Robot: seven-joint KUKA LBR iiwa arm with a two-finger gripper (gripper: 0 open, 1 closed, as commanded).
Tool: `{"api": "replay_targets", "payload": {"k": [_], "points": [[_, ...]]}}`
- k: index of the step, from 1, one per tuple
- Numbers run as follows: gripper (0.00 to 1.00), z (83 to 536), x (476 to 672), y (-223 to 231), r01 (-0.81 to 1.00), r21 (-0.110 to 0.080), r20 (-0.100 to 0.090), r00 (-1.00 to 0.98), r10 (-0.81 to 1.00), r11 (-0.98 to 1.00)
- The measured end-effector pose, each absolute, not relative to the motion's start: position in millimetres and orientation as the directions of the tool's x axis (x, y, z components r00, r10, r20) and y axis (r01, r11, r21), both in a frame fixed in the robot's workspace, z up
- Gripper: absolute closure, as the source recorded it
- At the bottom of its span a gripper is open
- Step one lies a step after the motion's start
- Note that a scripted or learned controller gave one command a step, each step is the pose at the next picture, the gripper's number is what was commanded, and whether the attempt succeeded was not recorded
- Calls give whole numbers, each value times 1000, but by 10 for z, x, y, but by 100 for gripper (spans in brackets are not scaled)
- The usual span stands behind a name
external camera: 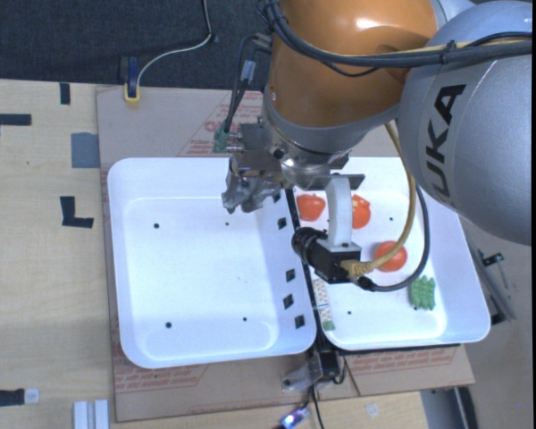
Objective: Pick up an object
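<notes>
My gripper (247, 193) hangs low over the far right corner of the left bin (118, 239), close to the divider between the bins. Nothing shows beneath it but white bin floor. The right bin (456, 327) holds three red-orange round objects: one (311, 207) just right of the divider, one (362, 212) beside it, and one (394, 256) nearer the front. A small green object (422, 293) lies near the right bin's front right corner. The big orange and grey wrist hides the far part of the right bin.
A black cable fitting (326, 259) on the arm hangs over the divider. Both bins sit on a cardboard sheet (161, 123) on the wooden bench. A white cable with a yellow clip (131, 92) lies at the back left.
</notes>
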State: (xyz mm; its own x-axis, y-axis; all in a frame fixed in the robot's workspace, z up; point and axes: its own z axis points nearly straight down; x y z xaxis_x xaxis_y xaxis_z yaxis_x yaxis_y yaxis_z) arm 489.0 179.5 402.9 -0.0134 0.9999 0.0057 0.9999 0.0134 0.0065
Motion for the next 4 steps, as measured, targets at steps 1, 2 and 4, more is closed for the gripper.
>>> {"api": "replay_targets", "payload": {"k": [1,2,4], "points": [[100,4453,4841,572,1000,5,-2,11,1000,-11],[100,4520,4842,643,1000,-1,-2,-2,1000,2],[100,4709,4847,652,1000,-4,-4,-4,1000,4]]}}
